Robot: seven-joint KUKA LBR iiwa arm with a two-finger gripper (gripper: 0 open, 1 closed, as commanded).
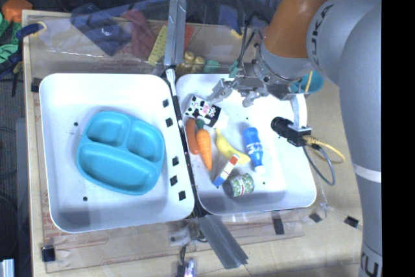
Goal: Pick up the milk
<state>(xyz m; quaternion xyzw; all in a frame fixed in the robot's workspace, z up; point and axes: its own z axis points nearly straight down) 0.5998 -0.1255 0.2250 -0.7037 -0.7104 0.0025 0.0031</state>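
Observation:
The milk (203, 111) is a small carton with black and white cow patches. It lies in the right bin (295, 188) near its back left corner, close to the divider. My gripper (235, 94) hangs over the back of that bin, just right of the carton and slightly above it. Its fingers are open with nothing between them, and the left fingertip (218, 92) points toward the milk without touching it.
In front of the milk lie a carrot (204, 147), a banana (227, 145), a blue bottle (253, 146), a green can (240, 185) and a small white tube (224, 172). The left bin (58, 204) holds a blue divided plate (122, 152). Cloth and toys sit behind the bins.

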